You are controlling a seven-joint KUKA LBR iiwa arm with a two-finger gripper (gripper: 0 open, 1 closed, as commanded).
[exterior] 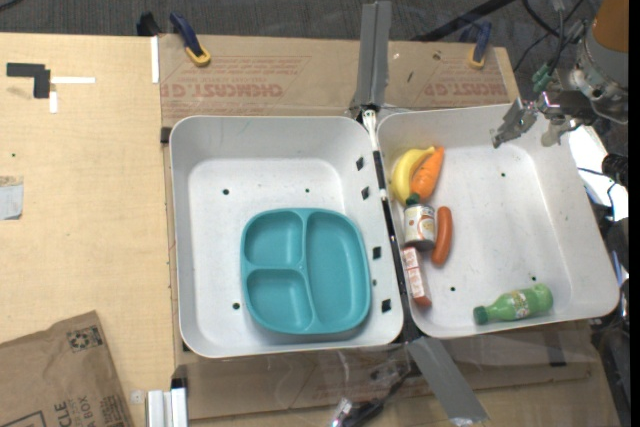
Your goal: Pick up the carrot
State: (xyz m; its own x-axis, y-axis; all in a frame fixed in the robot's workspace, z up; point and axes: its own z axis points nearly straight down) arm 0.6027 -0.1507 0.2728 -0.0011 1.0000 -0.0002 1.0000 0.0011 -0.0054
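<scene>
Up at the far right corner of the right bin (560, 215) hangs the gripper (528, 123), its two fingers spread apart with nothing between them, well away from the one carrot (428, 172). That carrot lies by the bin's left wall, touching one banana (405, 173), with one small jar (419, 223), one sausage (441, 235) and one red tube (414, 277) below it and one green bottle (514, 304) near the front. One teal divided plate (305, 271) with three sections sits in the left bin (200, 215), and the cardboard (250, 80) behind reads "CHEMCST.ORG" upside down.
</scene>
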